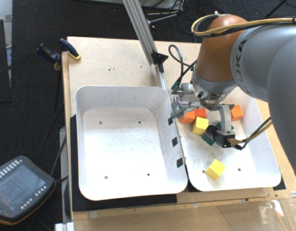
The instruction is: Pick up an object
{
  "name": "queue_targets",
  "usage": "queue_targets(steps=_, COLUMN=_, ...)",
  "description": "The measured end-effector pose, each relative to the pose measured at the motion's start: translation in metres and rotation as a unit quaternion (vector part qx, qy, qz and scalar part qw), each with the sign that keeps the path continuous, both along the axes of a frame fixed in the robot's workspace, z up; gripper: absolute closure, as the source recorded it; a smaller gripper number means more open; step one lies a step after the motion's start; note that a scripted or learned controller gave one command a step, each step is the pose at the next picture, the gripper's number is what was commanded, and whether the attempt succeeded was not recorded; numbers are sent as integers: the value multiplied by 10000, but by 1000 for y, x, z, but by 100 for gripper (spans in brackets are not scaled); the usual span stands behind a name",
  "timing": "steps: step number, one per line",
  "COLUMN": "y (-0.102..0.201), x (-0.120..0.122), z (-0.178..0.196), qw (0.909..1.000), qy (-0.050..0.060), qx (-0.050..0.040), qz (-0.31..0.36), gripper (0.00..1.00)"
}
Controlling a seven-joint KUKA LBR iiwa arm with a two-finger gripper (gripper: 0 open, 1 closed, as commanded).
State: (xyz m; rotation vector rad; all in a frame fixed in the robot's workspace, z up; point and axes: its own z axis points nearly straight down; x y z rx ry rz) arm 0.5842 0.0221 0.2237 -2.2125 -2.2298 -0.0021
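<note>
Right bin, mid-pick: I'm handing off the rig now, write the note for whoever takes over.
Gripper: down in the right bin, among the blocks; finger state cannot be told, no block seen held.
Blocks: yellow block by the gripper; orange block beside it near the bin's left wall; second orange block behind the arm; second yellow block alone toward the front; a green piece under the wrist.
Left bin: holds no blocks.
Done: arm lowered over the cluster.
Left: confirm a grasp, lift.
</note>
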Motion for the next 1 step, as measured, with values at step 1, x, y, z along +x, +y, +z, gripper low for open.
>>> queue_targets(steps=1, y=59, x=-2, z=-3, qw=10000, qy=5, qx=5, qz=4, gripper=100)
